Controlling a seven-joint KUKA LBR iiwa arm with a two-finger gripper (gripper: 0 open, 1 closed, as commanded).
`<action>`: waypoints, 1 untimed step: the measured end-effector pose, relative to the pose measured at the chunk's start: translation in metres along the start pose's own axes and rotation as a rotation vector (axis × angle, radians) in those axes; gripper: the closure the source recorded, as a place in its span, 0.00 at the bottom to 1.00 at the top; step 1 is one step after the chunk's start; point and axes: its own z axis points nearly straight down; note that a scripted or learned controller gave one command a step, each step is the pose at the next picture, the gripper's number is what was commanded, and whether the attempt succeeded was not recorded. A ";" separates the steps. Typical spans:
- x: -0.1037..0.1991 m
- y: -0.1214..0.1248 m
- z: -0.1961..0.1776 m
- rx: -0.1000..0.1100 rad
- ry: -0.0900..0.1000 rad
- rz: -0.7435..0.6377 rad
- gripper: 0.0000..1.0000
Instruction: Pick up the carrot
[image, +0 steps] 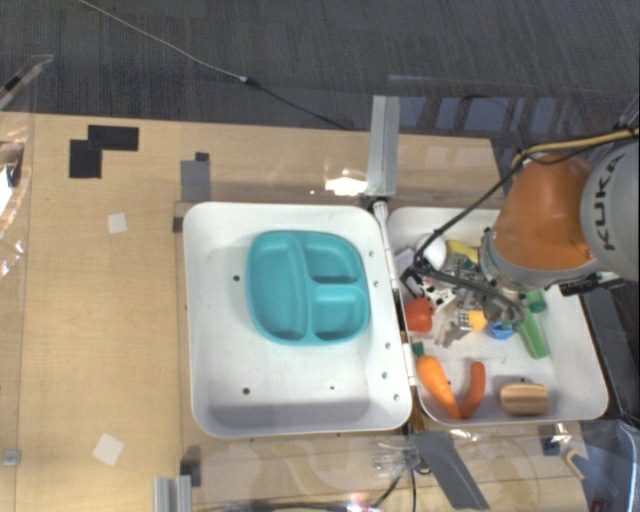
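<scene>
- Camera view: the carrot (437, 385) lies at the right bin's (596, 385) near-left corner, a red sausage (475, 387) just beside it.
- The pincer (462, 322) hovers over the carrot's far side; its grip state cannot be told.

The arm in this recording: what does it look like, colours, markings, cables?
The arm is grey with a broad orange band above the wrist and part of dark "KUKA" lettering on its grey shell. A thin dark cable loops beside it. The claw is dark metal with small fittings.
</scene>
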 end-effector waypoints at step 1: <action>0.012 -0.020 -0.011 -0.002 0.020 -0.024 0.00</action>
